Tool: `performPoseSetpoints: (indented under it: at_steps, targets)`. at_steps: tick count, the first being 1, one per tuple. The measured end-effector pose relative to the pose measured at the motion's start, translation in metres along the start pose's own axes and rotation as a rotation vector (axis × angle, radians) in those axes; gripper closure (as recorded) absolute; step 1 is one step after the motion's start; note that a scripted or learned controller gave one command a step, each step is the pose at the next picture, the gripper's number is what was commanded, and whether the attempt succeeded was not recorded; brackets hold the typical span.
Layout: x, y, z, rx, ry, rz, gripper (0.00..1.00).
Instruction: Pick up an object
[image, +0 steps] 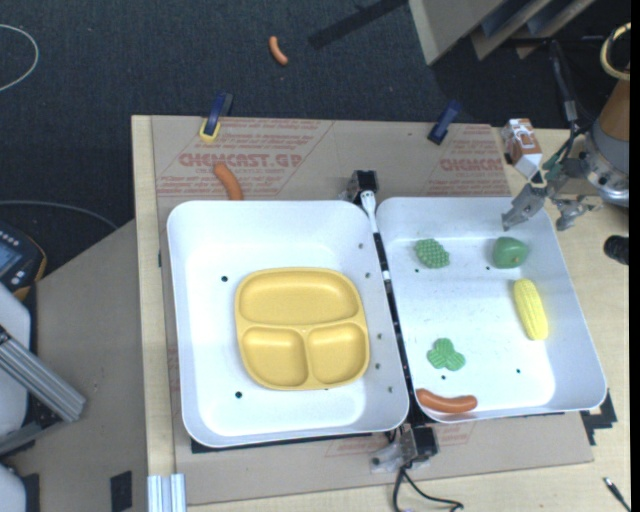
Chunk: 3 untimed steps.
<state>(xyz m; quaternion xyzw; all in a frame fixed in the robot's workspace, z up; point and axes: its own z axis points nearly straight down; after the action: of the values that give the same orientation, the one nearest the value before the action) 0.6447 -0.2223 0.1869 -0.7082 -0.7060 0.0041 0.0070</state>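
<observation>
Hovering at the far right corner of the right bin (575, 300), the gripper (545, 207) hangs with its fingers spread apart and nothing between them. Just below and to the left of it sits the round green toy (510, 252), the nearest candidate, close beside the fingertips but not touching. A yellow corn cob (530, 308) lies further down, its long axis running roughly along the bin's right wall. A green bumpy piece (432, 253), a broccoli floret (446, 355) and a sausage (447, 402) sit further left. I'd judge a short drop down-left decides this grab. The left bin (200, 330) holds a yellow divided plate (300, 328).
</observation>
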Motion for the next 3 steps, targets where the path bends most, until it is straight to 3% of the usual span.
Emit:
performPoseSetpoints:
  at_steps: [1, 3]
  targets:
    - [0.001, 0.004, -0.010, -0.015, -0.004, -0.003, 0.00]
    - [0.006, 0.001, 0.103, -0.014, 0.007, -0.008, 0.00]
